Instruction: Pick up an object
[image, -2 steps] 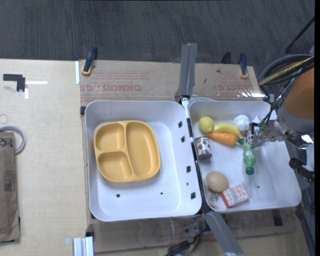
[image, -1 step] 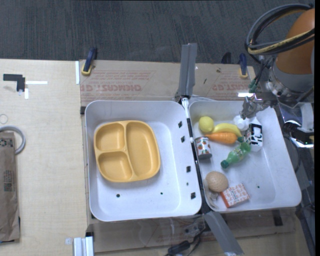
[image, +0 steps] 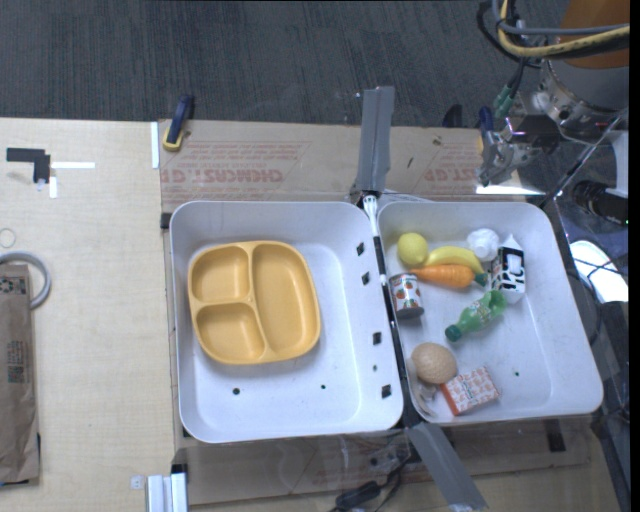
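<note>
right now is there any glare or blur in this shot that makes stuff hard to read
Camera view: bright glare washes out the far rim of the right bin under the gripper, which looks dark and cluttered; the left bin is evenly lit, and the yellow tray casts only a soft shadow.

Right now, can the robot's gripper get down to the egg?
Probably yes. The egg lies uncovered near the bin's front edge, with nothing on top; the gripper hangs beyond the far rim.

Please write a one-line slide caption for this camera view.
Gripper hovers beyond the right bin of toy foods; a yellow divided plate lies in the left bin.
</note>
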